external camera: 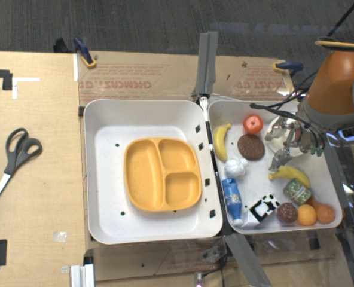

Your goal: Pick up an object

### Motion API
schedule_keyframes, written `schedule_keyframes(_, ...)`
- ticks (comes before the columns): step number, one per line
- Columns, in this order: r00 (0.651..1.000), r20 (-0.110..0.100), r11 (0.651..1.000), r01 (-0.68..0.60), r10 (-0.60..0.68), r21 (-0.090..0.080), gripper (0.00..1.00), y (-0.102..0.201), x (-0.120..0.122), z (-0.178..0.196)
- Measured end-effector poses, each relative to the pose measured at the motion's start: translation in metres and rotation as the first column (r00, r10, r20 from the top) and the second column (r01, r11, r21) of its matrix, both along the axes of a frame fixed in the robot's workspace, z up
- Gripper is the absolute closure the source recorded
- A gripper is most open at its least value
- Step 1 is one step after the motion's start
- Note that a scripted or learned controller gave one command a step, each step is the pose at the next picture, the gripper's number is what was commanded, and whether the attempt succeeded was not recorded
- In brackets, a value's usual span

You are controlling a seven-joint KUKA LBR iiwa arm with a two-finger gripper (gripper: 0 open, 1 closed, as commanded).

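The arm (335,85) reaches in from the right, wrist bent down over the right bin (329,175). Its claw (283,154) hangs low with nothing between its fingers; how wide they stand I cannot tell. The step looks like the approach to a grasp. Nearest is the small banana (290,173), just under the claw; next it should drop and close on it.
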State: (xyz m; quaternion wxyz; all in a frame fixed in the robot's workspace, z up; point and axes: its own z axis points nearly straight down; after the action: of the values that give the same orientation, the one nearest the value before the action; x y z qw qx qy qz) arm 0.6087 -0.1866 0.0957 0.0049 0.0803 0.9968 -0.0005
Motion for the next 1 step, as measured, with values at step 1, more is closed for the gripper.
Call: schedule_keyframes(1, 0.99, -0.006, 0.99, 0.14, -0.14, 0.002, 0.0, 0.0766, 0.011, -0.0027)
